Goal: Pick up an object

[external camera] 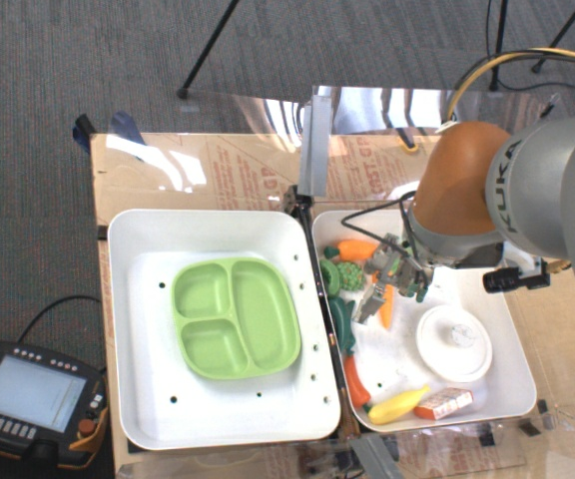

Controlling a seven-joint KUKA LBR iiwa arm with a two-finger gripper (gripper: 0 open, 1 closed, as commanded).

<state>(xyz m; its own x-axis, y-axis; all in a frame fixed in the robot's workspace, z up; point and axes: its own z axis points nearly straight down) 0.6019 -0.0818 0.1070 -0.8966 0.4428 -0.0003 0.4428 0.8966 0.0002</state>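
Observation:
My gripper (385, 289) hangs over the left half of the right bin (512, 367), below the arm's orange band. A small orange carrot-like piece (388, 309) shows right at the gripper's tip, and I cannot tell whether it is held or lying on the bin floor. Around it lie an orange carrot (357, 249), a green broccoli (341, 274), a dark green vegetable (339, 323), a red-orange pepper (355, 381), a yellow banana-like item (399, 405), a red and white box (447, 403) and a white round lidded bowl (454, 341).
The left bin (138, 267) holds a light green divided plate (236, 317). A raised wall between the bins runs just left of the vegetables. A tablet controller (28, 395) lies on the floor at the lower left.

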